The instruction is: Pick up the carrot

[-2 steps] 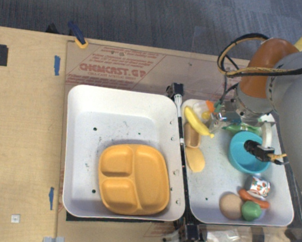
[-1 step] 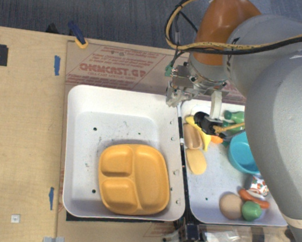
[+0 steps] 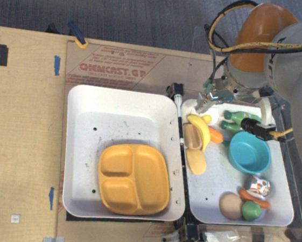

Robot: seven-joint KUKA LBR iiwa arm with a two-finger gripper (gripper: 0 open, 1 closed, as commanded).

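Note:
The carrot (image 3: 216, 135) is a small orange piece lying in the right bin (image 3: 284, 214), near its back left. It is tucked against the right side of a yellow banana (image 3: 202, 129), which hides part of it. My gripper (image 3: 209, 100) hangs over the bin's back left corner, just above and slightly left of the banana's upper end. It is a short way behind the carrot and nothing is visibly held in it. The grey arm with its orange band (image 3: 261, 35) reaches in from the upper right.
Beside the banana lie a tan bun (image 3: 192, 138) and a pale yellow piece (image 3: 196, 162). A blue bowl (image 3: 249, 152), a green bottle (image 3: 239, 118), an egg (image 3: 231, 205), a green ball (image 3: 250, 211) and a red piece (image 3: 254, 198) share the right bin. The left bin (image 3: 84, 132) holds a yellow divided plate (image 3: 132, 178).

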